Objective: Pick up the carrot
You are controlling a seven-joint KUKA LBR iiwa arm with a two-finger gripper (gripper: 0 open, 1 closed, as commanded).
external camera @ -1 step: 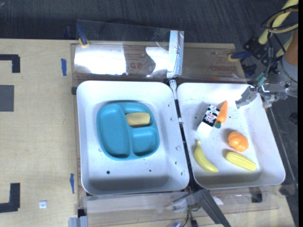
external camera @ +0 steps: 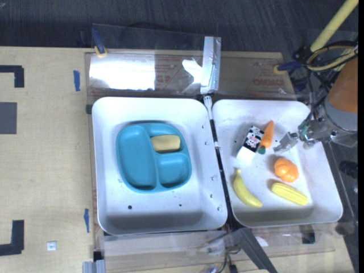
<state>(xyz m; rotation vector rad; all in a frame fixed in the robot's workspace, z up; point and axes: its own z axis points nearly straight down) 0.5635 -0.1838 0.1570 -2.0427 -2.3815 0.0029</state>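
The carrot (external camera: 267, 135), orange with a green stub at its lower end, lies nearly upright in the picture in the right bin (external camera: 324, 209), toward its back. It rests against a small black-and-white box (external camera: 252, 139) on its left. My gripper (external camera: 286, 143) hangs just right of the carrot, a short gap away, open with nothing between its fingers. The arm's grey wrist (external camera: 318, 131) and orange band (external camera: 344, 92) reach in from the right edge.
An orange (external camera: 285, 170), a corn cob (external camera: 290, 193) and a banana (external camera: 245, 189) lie in the front half of the right bin. The left bin (external camera: 105, 209) holds a blue divided plate (external camera: 133, 158) with a yellow piece (external camera: 166, 144) on it.
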